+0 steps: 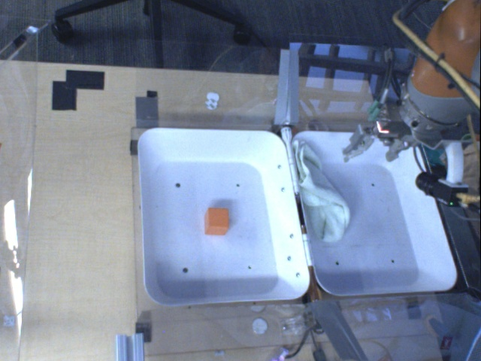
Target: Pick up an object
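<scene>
An orange cube point(217, 221) lies near the middle of the left bin point(161, 277). A crumpled pale green cloth point(322, 198) rests along the left wall of the right bin point(406, 277). My gripper point(373, 144) hangs over the back edge of the right bin, to the upper right of the cloth. Its two fingers are spread apart with nothing between them.
A grey divider rail point(297, 209) runs between the two bins. The arm's orange band point(449, 28) and wrist fill the upper right corner. Wooden bench top point(68, 224) extends to the left, with black markers at the back left.
</scene>
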`<state>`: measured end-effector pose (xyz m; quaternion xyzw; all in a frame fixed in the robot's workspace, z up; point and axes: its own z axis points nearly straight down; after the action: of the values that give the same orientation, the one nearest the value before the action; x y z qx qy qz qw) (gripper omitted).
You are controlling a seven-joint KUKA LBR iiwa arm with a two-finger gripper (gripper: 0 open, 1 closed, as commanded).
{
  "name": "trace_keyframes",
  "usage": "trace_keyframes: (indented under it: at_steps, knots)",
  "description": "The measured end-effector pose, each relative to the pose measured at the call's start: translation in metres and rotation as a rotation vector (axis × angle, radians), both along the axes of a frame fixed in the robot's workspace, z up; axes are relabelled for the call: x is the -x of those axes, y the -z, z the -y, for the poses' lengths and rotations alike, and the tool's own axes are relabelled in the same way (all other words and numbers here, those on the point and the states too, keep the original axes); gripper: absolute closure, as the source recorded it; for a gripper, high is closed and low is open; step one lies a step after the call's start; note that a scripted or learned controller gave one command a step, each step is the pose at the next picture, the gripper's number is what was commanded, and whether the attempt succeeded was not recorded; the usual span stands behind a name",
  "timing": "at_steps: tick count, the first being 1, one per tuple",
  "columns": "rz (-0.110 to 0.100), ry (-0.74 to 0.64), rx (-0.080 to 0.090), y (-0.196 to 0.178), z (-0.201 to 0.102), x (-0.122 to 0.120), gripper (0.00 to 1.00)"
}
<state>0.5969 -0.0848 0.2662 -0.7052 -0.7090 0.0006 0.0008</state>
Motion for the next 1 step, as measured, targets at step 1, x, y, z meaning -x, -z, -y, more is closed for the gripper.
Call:
trace_keyframes:
  at_steps: [1]
  knots:
    - [0.010, -0.258, 0.001, 0.1618, 0.0171, -0.0274, 0.00]
